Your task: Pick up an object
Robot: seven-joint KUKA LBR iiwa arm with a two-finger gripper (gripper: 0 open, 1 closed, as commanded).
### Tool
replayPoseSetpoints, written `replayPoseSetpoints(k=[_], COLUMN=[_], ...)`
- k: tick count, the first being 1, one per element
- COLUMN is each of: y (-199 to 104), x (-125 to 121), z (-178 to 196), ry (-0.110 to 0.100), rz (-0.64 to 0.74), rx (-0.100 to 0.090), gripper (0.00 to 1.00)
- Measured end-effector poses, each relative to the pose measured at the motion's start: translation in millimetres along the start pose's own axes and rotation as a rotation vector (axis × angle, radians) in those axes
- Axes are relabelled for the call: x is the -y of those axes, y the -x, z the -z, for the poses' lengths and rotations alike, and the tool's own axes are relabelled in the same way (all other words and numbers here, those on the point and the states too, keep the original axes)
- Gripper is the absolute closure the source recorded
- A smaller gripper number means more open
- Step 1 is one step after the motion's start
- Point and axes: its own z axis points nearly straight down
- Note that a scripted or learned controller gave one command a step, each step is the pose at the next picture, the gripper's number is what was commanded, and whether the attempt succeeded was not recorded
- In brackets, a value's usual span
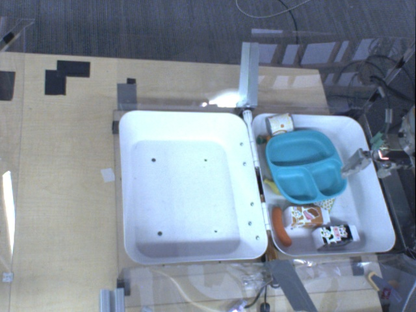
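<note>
Two bins (188, 125) sit on our bench; nothing is lifted yet. Our claw (359, 161) hovers at the right bin's three o'clock edge, beside the blue tray (302, 164), grip state unclear. The whole pick remains.

The blue three-compartment plastic tray (304, 165) covers part of a small cream-labelled cup (280, 123) behind it and a yellow item (271, 187) at its left edge. The grey robot arm (393, 149) is cut off by the right edge, its gripper indistinct.
</note>
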Motion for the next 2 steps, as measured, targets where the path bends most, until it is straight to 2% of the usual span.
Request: replayPoseSetpoints(k=[1,2], y=[41,41], x=[-78,-80], z=[-59,-47], ry=[0.001,0.008], rz=[0.187,0.188], rx=[0.001,0.004], gripper=[0.00,1.00])
